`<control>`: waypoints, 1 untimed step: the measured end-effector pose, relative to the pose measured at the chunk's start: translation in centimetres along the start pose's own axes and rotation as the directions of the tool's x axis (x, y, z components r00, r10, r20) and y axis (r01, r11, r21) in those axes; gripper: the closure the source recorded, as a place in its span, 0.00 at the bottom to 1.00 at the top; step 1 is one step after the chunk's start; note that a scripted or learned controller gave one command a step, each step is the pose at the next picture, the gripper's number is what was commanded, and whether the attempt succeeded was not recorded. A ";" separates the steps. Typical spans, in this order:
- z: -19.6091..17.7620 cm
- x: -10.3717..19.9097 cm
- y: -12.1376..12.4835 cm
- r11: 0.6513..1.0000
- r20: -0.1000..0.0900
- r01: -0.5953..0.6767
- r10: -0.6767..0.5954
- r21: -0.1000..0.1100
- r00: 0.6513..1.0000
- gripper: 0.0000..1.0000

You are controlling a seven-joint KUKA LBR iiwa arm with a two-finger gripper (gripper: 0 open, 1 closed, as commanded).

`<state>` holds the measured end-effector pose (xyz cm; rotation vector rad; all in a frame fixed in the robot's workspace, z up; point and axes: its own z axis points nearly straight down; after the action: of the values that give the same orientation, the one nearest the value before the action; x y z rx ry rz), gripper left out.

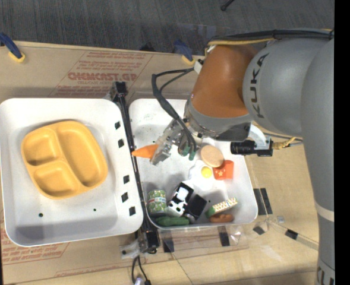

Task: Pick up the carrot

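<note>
The carrot (144, 152) lies at the left edge of the right bin (244, 190), mid-frame, and the gripper (166, 150) sits at its right end, so the grasp step looks in hand. Whether it has the carrot I cannot tell; a firm pinch, then a lift, is what comes next. The arm (264, 88) hides the bin's upper right.

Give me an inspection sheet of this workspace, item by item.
Surface: two shallow white bins side by side, left bin, right bin, on brown cardboard.
Job's things: orange tapered carrot in the right bin, beside the tool.
Clutter: yellow divided plastic tray in the left bin; small toy foods in the right bin.
Grippers: tool down at the carrot's thick end.
Cables: black cables at the wrist.
Surroundings: dark floor.
</note>
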<state>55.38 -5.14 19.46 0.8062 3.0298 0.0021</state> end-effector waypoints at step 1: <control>10.1 -1.3 -4.1 0.971 0.001 -0.240 0.240 0.001 0.971 1.00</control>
<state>54.56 -9.37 9.37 1.1663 2.9097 0.0008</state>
